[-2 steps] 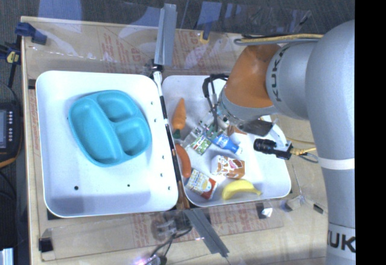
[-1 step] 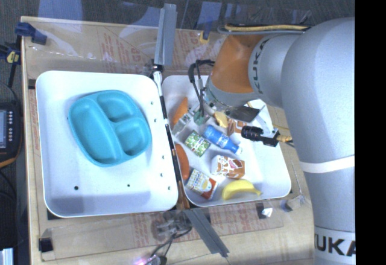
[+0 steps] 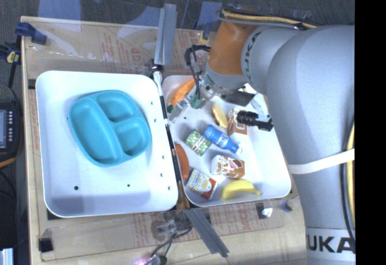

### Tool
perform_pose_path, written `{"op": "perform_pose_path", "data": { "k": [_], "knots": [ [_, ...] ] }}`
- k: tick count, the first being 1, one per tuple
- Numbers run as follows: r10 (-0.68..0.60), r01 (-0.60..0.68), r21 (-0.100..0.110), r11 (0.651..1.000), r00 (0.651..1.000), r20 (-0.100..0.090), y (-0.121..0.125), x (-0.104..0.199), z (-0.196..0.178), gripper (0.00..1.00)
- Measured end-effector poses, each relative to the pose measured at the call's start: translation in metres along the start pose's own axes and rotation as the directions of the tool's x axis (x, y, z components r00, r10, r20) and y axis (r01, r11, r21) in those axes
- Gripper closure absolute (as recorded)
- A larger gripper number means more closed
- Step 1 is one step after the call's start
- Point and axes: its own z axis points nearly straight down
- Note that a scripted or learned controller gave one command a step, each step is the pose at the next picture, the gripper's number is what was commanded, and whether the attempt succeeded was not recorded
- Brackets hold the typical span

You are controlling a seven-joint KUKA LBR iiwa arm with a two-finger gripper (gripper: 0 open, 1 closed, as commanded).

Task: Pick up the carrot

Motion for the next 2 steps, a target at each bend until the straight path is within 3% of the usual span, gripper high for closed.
{"op": "perform_pose_path", "data": {
  "k": [1,2],
  "knots": [
    [-0.006,0.006,-0.004,1.0,1.0,-0.003,0.003,0.002,-0.011,1.0],
    [0.003,-0.003,-0.011,1.0,1.0,-0.005,0.015,0.034,-0.129,1.0]
  ]
}}
